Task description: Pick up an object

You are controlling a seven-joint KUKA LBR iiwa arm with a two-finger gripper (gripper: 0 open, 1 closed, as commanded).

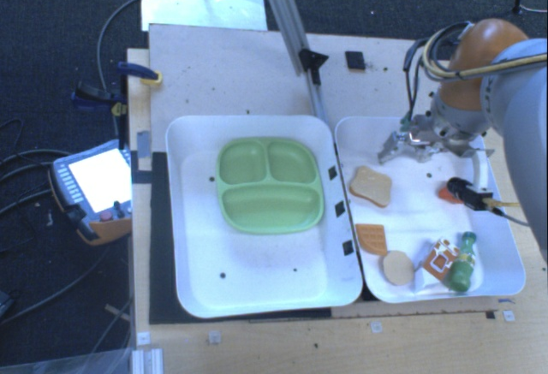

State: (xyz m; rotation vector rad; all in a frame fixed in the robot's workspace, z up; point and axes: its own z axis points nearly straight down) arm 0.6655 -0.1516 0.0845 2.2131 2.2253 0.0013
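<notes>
The hand (409,144) hangs over the back part of the right bin (512,285), and its metal fingers look spread apart with nothing between them. In that bin, a slice of toy bread (371,186) lies near the left wall, close to the hand. In front of it sit an orange cracker (372,239) and a round tan cookie (398,267). A small orange and white box (440,260) and a green bottle (462,265) lie side by side near the front right corner. The left bin (193,278) holds a green plate (270,185) with three parts. Both bins sit on the worktop (231,64).
</notes>
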